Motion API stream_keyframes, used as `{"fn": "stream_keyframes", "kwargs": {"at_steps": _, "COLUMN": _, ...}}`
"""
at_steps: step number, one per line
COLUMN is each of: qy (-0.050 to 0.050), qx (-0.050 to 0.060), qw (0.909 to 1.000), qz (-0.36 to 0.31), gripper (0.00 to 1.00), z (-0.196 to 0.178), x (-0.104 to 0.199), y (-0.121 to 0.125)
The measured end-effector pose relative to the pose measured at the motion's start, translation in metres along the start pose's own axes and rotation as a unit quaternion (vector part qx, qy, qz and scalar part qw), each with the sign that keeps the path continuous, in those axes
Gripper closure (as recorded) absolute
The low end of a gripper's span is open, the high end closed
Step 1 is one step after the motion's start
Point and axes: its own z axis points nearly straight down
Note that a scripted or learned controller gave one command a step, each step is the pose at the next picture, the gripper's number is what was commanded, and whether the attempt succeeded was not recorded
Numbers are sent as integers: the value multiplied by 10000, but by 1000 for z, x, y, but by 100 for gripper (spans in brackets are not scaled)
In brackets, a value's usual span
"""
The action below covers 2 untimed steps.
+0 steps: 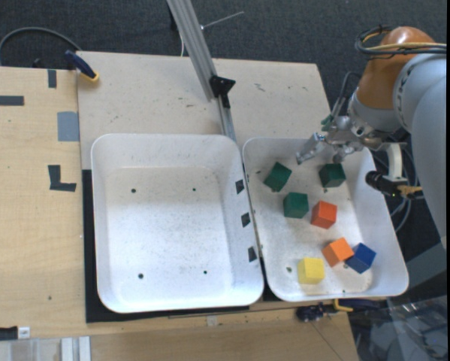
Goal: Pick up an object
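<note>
Gripper (328, 150) over right bin's (382, 224) far end, just above green cube (332, 175). Finger state: cannot tell. Centre over cube, descend straight, avoid bin wall.

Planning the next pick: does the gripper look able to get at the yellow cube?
Probably yes. The yellow cube sits apart from the orange cube with nothing on top; the gripper hovers at the same bin's far end.

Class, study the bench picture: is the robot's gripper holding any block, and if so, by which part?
Nothing is held. The gripper hangs over the far end of the right bin, close above a green block, but no block sits between its fingers.
</note>
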Motion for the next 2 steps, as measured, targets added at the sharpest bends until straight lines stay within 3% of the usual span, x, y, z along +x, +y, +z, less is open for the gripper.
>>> {"fn": "stream_keyframes", "kwargs": {"at_steps": 1, "qy": -2, "qx": -7, "qw": 10000, "qz": -5, "gripper": 100, "z": -13, "x": 0, "y": 1}}
{"fn": "stream_keyframes", "kwargs": {"at_steps": 2, "qy": 3, "qx": -41, "qw": 10000, "qz": -1, "gripper": 100, "z": -75, "x": 2, "y": 9}}
